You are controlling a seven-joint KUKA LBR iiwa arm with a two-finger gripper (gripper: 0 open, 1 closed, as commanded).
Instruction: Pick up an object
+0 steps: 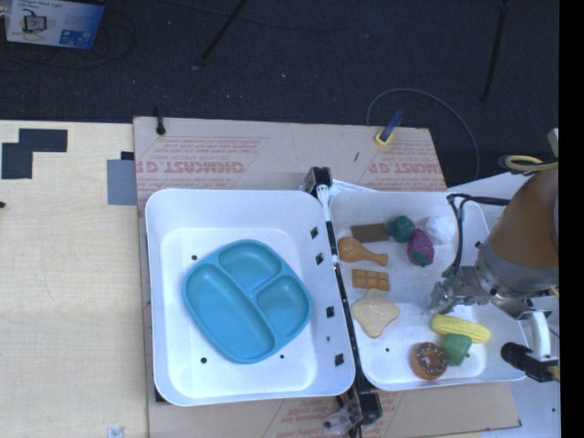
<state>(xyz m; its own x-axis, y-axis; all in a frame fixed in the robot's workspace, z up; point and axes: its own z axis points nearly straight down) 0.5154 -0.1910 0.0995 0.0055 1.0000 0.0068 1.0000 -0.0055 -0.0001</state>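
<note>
A clean pick is best made on a single toy that lies apart from its neighbours, with the descent kept vertical and closing delayed until the fingers straddle it. The yellow plastic corn cob (461, 328) looks the likeliest target: it lies in the right white bin (388, 379), towards that bin's near right corner, touching the green plastic pepper (455, 349) just below it. The two-finger gripper (449, 294) is seen just above and slightly left of the corn cob, low inside the same bin; whether it is released or clenched cannot be told, as the metal tip is small and blurred. Nothing can be made out between its fingers. Left of the corn cob lie a brown glazed doughnut (428, 360) and a pale bread slice (375, 315); the blue divided plate (246, 299) rests in the left white bin (173, 210), well apart
</note>
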